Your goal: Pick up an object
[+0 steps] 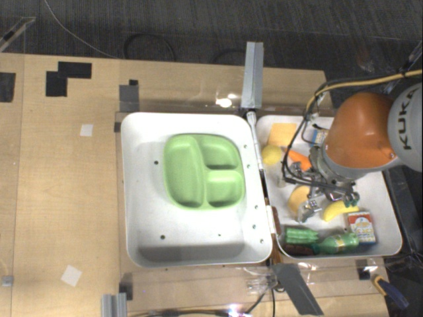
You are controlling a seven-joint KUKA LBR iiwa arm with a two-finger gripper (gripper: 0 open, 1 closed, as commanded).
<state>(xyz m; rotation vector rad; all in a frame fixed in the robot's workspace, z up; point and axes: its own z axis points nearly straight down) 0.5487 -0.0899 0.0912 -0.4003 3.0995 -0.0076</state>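
Observation:
My gripper [317,205] hangs low over the right bin [394,243], under the arm's orange band [357,132]. It sits among several small items. A yellow rounded fruit [297,197] lies just to its left, and a yellow piece [335,210] just to its right. In front of it lies a green bottle [322,241] on its side, with a red and white box [361,228] to the bottle's right. Farther back are a lemon [272,156], an orange item [298,158] partly under the wrist, and a pale yellow block [283,135]. The wrist hides what is directly beneath it.
The left bin [142,197] holds a green divided tray [203,170]. A metal post [252,78] stands behind the wall between the bins. Cables [317,101] loop off the wrist over the right bin's back. Wooden bench [59,197] lies to the left.

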